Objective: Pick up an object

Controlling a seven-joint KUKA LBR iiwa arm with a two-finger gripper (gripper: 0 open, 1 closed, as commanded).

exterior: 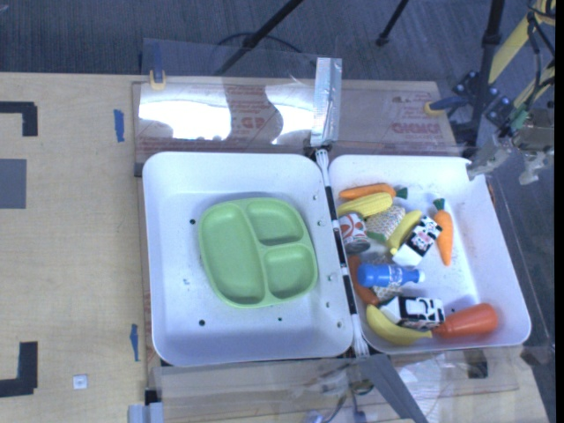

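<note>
A pale wooden bench [70, 263] carried two shallow white bins side by side, with dark grey carpet and black stand legs beyond its far edge. Blue tape marks and black corner marks showed on the bench to the left. A clear sheet with a strip of silver tape [327, 100] stood behind the bins. The left bin [167, 183] held a green divided tray [257, 251], lying flat near its middle. The right bin [502, 280] was crowded. A corn cob [368, 205] lay under a carrot [368, 190] at the far side; a second carrot [445, 234] lay upright along the right. A small can [354, 229] sat against the left wall, just beside a blue bottle [386, 276] lying on its side. A black-and-white carton [421, 238] leaned beside a yellow piece near the centre. At the near edge a banana [388, 327] curved beneath another black-and-white toy [420, 309], touching a large red-orange piece [467, 321]. The gripper [520, 152] hung at the bin's far right corner, above the rim and well apart from the toys; whether it was apart or together I cannot tell.
</note>
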